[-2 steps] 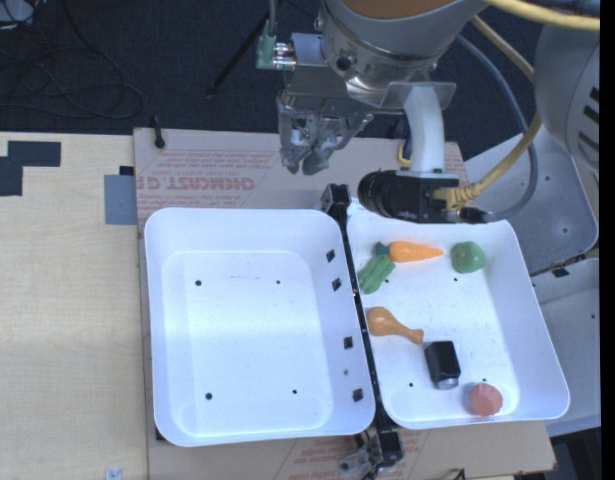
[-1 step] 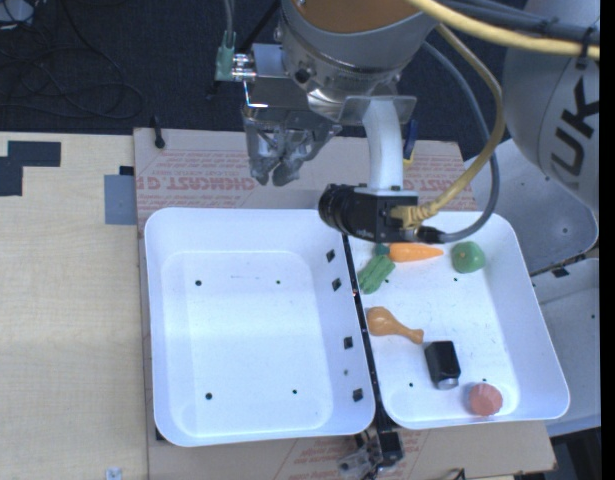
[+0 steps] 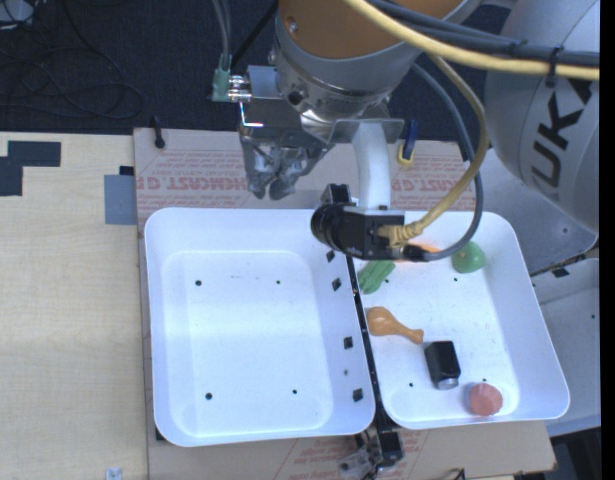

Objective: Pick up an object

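The gripper [image 3: 277,180], fingers drawn together on nothing, hangs over the bins' far edge, while the nearest object, a green pod [image 3: 375,274], lies right-forward in the right bin [image 3: 532,298].

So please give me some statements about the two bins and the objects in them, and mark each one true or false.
1. The black block lies in the right bin. True.
2. The orange drumstick-shaped toy lies in the left bin. False: it lies in the right bin, near the divider between the bins.
3. The pink round object sits near the right bin's front corner, beside the black block. True.
4. The gripper is touching the pink round object. False: it is above the far edge of the left bin, away from that object.
5. A green object lies toward the far side of the right bin. True.
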